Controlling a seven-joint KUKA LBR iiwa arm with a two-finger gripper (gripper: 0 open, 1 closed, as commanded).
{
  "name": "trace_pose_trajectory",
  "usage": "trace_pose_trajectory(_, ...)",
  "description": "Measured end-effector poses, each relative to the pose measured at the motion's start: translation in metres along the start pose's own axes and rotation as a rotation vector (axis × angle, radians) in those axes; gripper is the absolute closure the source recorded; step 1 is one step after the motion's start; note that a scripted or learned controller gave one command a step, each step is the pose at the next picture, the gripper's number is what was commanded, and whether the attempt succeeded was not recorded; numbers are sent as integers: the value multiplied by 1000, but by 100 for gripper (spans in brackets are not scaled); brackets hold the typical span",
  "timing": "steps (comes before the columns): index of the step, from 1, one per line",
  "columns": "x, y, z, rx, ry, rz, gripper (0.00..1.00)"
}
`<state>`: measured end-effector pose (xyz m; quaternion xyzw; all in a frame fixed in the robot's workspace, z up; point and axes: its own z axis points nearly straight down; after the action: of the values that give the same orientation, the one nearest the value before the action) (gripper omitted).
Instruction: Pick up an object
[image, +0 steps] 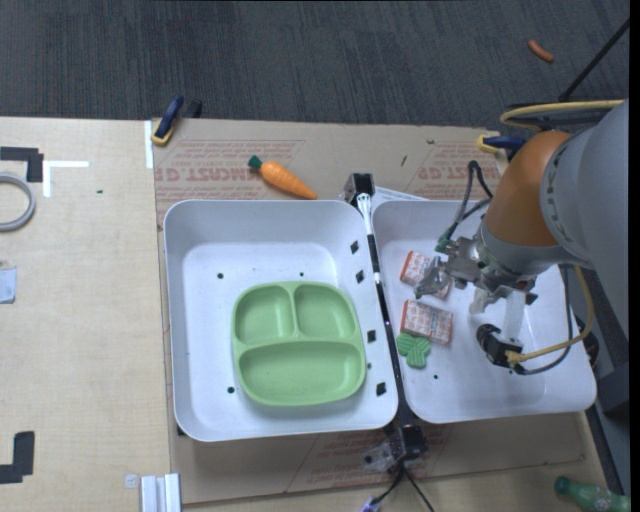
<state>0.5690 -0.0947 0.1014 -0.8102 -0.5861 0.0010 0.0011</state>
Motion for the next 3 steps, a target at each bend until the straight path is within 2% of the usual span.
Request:
trace_pose_trajectory(1,84,18,-91,-2,-1,-38,0)
trace_pose_trajectory(2,49,-43,-90,-1,-1,55,0)
trace_pose_trajectory(3,43,-6,-91,-3,-2,-44,0)
